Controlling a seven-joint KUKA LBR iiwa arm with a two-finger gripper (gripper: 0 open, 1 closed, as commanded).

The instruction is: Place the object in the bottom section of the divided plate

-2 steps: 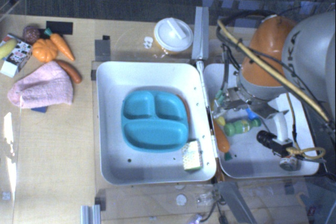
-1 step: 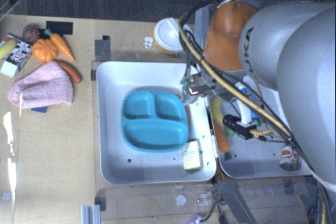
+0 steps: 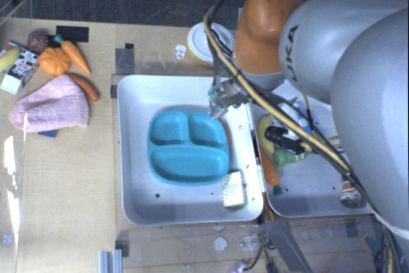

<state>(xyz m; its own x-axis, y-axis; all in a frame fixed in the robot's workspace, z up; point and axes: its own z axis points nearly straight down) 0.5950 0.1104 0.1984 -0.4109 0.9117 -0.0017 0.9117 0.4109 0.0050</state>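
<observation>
Gripper point(image 3: 219, 101) is seen at frame centre, above the blue divided plate's point(image 3: 188, 147) upper right edge; its grasp cannot be told. No carried object is discernible. Judged approaching; the lower section must be reached next.

1. Your arm point(image 3: 345, 54) comes in from the right and takes up most of the upper right of the view, its grey casing very close to the camera.
2. The orange band point(image 3: 265, 29) sits above the wrist, toward the top centre.
3. Black and yellow cables point(image 3: 281, 113) loop from the wrist along the arm.
4. Your gripper point(image 3: 220, 101) points down and left; its small metal tip is blurred.
</observation>
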